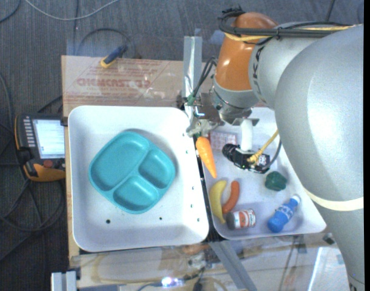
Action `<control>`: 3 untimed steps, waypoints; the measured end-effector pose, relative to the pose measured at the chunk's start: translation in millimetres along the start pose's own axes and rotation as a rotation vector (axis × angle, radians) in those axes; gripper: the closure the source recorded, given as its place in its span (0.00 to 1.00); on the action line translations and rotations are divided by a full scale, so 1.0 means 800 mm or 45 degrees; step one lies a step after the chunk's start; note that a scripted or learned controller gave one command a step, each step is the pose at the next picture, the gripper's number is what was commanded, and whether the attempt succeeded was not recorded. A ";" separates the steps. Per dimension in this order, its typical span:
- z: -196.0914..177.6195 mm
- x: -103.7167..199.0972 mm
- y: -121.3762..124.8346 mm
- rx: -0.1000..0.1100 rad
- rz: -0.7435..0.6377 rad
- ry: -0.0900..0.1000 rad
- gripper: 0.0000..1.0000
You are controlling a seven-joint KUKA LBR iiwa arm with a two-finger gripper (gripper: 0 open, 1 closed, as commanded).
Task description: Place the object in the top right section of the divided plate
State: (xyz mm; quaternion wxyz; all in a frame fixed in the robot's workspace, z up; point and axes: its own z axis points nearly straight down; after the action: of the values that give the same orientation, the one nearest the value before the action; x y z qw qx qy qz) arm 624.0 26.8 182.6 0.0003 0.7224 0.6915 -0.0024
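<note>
Bench, two white bins; one teal divided plate [133,170] in the left bin [82,223].
Right of plate: one banana [217,199], one sausage [231,196], one carrot [205,156] between gripper [198,128] fingers, tip toward the camera, long axis near-far.

I'm seeing the divided plate [132,171] in the middle of the left bin [82,223]. In the right bin [312,223], the carrot [205,155] runs along the left wall; the banana [217,199] and sausage [232,196] lie side by side nearer the front edge, with the can [241,218] and bottle [284,214] along it.
</note>
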 end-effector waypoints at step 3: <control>0.021 0.138 -0.026 -0.001 -0.106 -0.002 1.00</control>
State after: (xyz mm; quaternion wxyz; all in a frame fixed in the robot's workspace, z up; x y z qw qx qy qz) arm 608.3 138.0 165.6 0.0008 0.6929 0.7211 -0.0028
